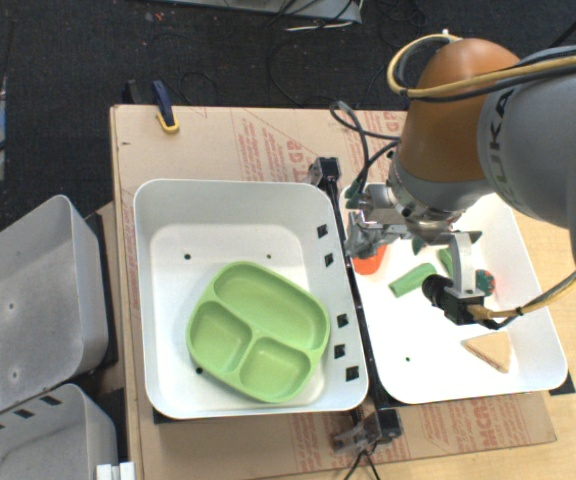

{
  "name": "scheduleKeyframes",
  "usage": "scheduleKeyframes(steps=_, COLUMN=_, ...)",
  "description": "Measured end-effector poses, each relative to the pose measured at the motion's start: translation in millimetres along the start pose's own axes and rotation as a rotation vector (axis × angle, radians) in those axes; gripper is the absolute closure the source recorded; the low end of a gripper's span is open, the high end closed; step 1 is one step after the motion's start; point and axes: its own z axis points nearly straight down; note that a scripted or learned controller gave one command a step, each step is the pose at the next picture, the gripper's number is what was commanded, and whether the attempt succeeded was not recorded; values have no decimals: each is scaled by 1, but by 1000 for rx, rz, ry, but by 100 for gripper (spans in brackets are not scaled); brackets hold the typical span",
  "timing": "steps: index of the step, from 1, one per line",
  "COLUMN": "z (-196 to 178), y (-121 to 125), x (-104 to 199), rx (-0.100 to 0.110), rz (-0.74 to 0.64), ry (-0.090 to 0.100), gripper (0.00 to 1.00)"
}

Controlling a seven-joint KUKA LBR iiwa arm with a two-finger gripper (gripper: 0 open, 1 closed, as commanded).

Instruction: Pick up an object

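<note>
The gripper (370,240) hangs directly over the small orange-red object (368,262) in the right white bin (528,368), beside a green block (412,280) lying slantwise

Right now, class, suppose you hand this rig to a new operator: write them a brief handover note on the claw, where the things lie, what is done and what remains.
Claw: low over the left end of the right bin, just above the orange object; whether it is open or shut cannot be told.
Things: in the right bin, the orange object, a green block, a small green and red piece and a tan wedge. The left bin bears a green divided plate.
Done: the arm is positioned over the right bin.
Left: nothing is seen held, so the pick remains to be done.
</note>
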Motion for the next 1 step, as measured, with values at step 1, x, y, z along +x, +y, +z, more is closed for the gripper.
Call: scheduleKeyframes(steps=1, z=-2, y=-4, x=50, rx=1, rz=0, ry=0, gripper=100)
